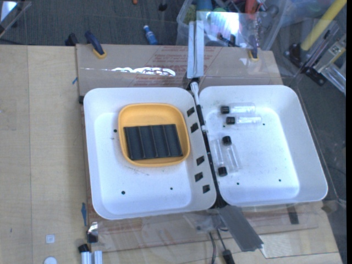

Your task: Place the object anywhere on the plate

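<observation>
Plate (127, 116): yellow, in the left bin (104, 197), toward its far edge.
Object (153, 142): black ribbed block, lying flat on the plate.
Right bin (291, 147): four clear black-capped vials (231, 150) near its left edge.
Counter (38, 147): light wood, carries both bins.

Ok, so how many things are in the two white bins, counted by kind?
yellow plate: 1
black ribbed block: 1
clear vials with black caps: 4
Total: 6
</observation>
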`<state>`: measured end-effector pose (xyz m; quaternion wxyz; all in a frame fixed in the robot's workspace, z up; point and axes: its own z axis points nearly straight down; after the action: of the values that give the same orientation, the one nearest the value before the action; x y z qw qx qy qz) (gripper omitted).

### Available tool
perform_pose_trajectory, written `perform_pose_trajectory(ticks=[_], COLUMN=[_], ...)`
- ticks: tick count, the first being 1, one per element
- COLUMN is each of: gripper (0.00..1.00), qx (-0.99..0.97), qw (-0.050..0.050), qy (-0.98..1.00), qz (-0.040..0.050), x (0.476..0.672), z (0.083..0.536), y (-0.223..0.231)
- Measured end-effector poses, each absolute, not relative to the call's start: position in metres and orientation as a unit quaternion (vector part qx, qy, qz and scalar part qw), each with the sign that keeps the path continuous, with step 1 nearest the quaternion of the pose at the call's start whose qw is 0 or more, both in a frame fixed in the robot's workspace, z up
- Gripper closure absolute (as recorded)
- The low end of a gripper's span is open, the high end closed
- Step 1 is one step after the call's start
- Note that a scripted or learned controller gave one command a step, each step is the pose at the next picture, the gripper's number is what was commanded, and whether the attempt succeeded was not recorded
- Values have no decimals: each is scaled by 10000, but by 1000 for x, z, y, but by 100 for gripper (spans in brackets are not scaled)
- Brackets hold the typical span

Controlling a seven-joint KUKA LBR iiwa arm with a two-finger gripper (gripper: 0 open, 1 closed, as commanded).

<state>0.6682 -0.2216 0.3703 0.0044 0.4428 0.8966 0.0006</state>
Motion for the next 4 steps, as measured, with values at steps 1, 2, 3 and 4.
perform_pose_trajectory(ticks=[1,2,3,4], gripper=[100,100,100,100], qx=[3182,1135,97,-1217], qw=[51,26,43,55], qy=[9480,9935,9999,9926], qz=[3,5,-2,-8], x=[654,647,650,663], z=[437,437,437,437], y=[-222,-222,-221,-221])
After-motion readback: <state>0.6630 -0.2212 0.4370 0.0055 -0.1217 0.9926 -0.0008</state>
